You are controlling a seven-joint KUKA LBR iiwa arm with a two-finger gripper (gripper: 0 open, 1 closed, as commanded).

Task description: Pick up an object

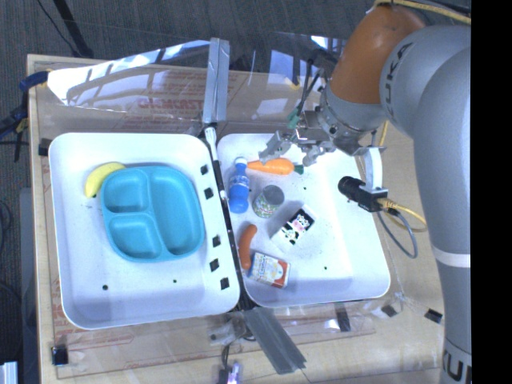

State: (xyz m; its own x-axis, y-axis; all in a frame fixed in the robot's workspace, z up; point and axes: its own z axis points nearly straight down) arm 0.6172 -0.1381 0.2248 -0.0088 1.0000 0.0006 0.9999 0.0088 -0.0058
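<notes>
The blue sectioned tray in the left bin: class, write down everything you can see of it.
The blue plastic-looking tray with three compartments lies flat in the left white bin, slightly turned, corners rounded. It has one long section on the right and two smaller ones on the left, with nothing in them. A yellow banana curves against its upper left corner.

Blue tray (152,214), yellow banana (100,178), orange carrot (272,166), blk/wht cow-print carton (294,226), white bins (80,294)

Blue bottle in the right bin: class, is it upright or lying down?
Lying down. The blue bottle rests on its side on the right bin floor, white cap toward the far wall.
</notes>
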